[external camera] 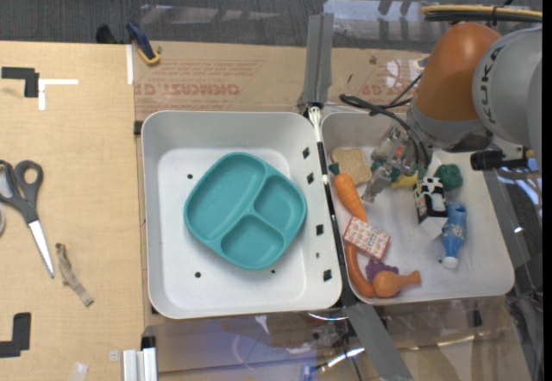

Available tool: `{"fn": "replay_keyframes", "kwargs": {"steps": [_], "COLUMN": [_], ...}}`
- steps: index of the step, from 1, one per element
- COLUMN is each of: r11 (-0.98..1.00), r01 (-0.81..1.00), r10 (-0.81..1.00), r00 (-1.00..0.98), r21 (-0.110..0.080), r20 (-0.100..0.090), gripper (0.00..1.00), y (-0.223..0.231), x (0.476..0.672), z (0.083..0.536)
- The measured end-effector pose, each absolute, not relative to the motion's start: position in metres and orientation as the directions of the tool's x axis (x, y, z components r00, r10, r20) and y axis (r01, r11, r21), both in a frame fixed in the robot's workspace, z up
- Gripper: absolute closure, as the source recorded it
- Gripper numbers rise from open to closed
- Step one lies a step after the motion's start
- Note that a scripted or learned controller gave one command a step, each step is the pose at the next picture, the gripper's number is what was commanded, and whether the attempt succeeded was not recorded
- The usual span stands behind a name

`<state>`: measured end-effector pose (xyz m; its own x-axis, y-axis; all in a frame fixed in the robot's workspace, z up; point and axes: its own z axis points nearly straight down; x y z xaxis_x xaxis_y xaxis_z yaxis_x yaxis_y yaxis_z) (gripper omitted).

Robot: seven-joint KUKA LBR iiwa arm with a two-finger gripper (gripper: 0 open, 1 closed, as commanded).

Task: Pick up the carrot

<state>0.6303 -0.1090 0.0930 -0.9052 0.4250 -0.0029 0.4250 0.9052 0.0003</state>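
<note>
Small orange tapered plastic carrot [347, 195] lies flat in the right shallow white bin [483, 284], tight against its left wall, tip end toward 5 o'clock. Not yet grasped. The metal two-finger claw [385, 171] sits just beside it at 2 o'clock, fingers angled down; whether they are wide or narrow, cannot tell.

Best approach, my guess: shift the claw toward 8 o'clock, line the fingers across the carrot's narrow width at mid-body, drop straight down. The bin wall on the carrot's left leaves little room for a finger there, so a miss or a scrape is likely.

Clutter: red-and-white patterned small box [366, 240] touching or nearly touching the carrot's lower end at 5 o'clock. Beige flat piece [349, 158] at 12 o'clock. Black-and-white toy [429, 196], green lump [449, 175] and blue-white bottle [452, 235] well off toward 3 o'clock. Left bin holds a teal three-section plate [247, 210]. Grey-handled scissors [26, 207] on the wooden worktop [78, 155], far at 9 o'clock.
</note>
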Motion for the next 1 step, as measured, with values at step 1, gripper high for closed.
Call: {"fn": "replay_keyframes", "kwargs": {"steps": [1], "r11": [0.883], "r01": [0.468], "r10": [0.468], "r00": [-0.883], "r21": [-0.001], "r20": [-0.002], "gripper": [0.00], "y": [-0.0943], "x": [0.5947], "z": [0.0924]}}
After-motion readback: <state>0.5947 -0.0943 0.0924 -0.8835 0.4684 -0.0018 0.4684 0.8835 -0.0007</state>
